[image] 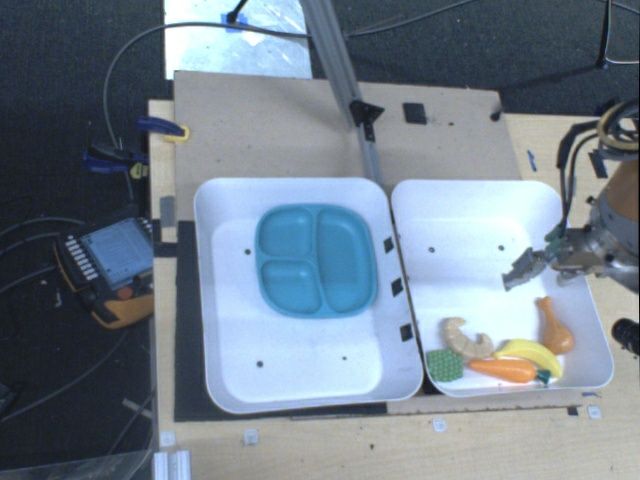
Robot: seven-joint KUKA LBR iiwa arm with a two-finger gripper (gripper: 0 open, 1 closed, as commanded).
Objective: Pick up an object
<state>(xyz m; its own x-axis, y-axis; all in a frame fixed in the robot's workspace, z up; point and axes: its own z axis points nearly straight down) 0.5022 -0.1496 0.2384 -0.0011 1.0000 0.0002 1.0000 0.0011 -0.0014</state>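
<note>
One gripper (527, 270) hangs over the right bin (470, 218); we cannot tell its state, and we see nothing in it. Near it, below, lie drumstick (555, 330), banana (530, 352), carrot (503, 370). Left bin (230, 268) bears a plate (316, 260).

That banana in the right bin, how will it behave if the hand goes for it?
The banana looks like smooth toy plastic, so probably light, stiff and slippery. Its curved shape may let it rock or pivot when pushed. It lies against the carrot near the bin wall, so neighbours will likely shift too.
</note>
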